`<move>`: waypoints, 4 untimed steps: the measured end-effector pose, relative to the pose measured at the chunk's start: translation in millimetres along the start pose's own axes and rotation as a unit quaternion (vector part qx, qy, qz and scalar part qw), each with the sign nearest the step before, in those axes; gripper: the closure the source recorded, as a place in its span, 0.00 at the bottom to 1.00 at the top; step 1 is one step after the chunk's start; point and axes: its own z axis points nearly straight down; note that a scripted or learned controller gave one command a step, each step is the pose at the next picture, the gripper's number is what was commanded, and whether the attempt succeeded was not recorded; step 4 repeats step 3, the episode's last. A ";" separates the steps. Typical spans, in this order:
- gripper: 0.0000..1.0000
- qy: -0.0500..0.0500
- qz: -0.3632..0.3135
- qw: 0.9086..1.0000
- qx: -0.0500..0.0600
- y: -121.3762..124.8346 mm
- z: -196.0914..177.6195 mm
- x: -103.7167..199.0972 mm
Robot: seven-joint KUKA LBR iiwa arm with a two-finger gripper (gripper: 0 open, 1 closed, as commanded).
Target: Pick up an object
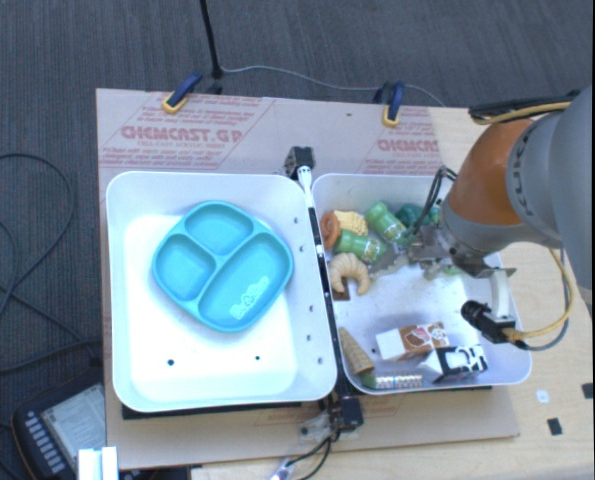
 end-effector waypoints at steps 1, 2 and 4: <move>0.00 0.002 0.002 1.000 0.013 78.2 2.3 -16.0; 1.00 0.002 0.001 1.000 0.018 76.6 -7.1 -16.4; 1.00 0.001 0.000 1.000 0.004 73.8 -102.7 3.2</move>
